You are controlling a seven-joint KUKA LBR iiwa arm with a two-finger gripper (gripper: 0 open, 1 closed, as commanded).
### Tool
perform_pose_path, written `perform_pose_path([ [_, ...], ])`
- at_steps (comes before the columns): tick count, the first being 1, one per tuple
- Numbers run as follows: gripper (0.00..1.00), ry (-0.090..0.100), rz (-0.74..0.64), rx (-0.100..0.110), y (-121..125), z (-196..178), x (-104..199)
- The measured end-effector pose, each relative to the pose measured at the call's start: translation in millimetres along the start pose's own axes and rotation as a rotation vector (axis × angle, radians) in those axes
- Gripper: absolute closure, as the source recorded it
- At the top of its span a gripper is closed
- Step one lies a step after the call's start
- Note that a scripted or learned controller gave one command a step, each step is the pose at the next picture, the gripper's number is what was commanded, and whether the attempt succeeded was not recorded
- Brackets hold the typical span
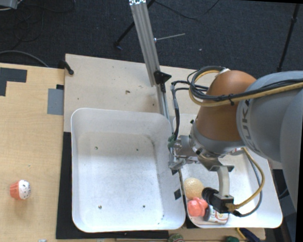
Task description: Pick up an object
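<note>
You've got the counter (107, 84) w/ the grey-orange arm (229, 113) reaching in over the right bin (267, 215). The left bin (117, 172) sits just beside the gripper (179, 155), on the side away from the arm. The gripper's low, approx. at the bins' shared edge; you can't tell if it's wide or narrow, since the wrist hides it. The pale ball (192, 186) lies near the gripper, camera-side, in the right bin. The pink object (197, 206) is touching the ball, further out. An orange-white toy (20, 189) lies well apart, beyond the left bin.
</note>
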State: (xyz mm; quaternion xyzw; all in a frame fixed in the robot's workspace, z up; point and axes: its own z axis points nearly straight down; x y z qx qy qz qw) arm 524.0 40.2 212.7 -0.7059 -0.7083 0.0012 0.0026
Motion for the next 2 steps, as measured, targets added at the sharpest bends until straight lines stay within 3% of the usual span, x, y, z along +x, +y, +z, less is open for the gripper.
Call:
perform_pose_path([
  [1, 1.0, -0.001, -0.001, -0.002, 0.5, -11.9, 48.1],
  [2, 0.0, -0.003, 0.001, -0.001, 0.3, -11.4, 46.2],
])
